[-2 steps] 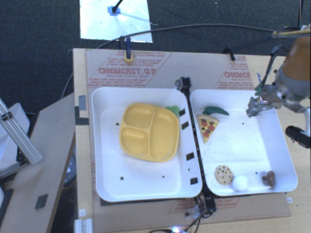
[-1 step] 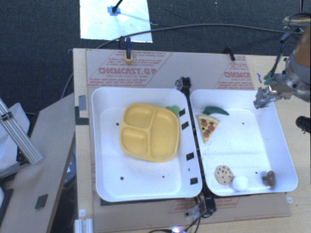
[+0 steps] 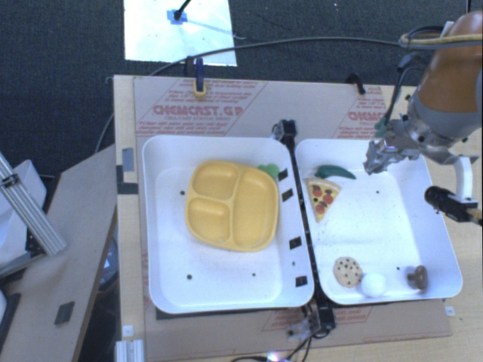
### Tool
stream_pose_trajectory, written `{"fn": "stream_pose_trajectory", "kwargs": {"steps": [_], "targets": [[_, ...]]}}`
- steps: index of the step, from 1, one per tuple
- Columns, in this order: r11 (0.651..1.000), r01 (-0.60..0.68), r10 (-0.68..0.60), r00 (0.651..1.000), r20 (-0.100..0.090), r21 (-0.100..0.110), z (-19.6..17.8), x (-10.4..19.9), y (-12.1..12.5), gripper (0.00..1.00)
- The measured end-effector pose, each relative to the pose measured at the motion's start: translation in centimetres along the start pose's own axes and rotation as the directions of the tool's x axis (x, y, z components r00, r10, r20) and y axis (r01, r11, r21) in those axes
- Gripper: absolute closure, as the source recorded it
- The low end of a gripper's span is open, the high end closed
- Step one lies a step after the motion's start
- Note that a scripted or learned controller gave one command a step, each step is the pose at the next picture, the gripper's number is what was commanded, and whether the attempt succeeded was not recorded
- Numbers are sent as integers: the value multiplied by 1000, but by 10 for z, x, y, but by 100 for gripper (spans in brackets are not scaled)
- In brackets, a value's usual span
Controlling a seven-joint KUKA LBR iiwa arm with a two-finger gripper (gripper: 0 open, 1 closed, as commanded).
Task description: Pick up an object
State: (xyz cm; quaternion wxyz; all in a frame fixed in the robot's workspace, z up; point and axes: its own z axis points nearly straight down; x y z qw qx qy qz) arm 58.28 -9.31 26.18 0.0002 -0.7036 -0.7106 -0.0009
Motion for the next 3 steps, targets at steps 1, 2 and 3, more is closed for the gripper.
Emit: {"fn": "stream_pose_trajectory", "kwargs": {"steps": [1,2,3], "targets": [[1000,1,-1,1000,-1,-1,11,62,13,100],[1000,1,-1,1000,0,-1,26,122,25,100],[1000,-1,1,1000,0,1,44,174,27,100]]}}
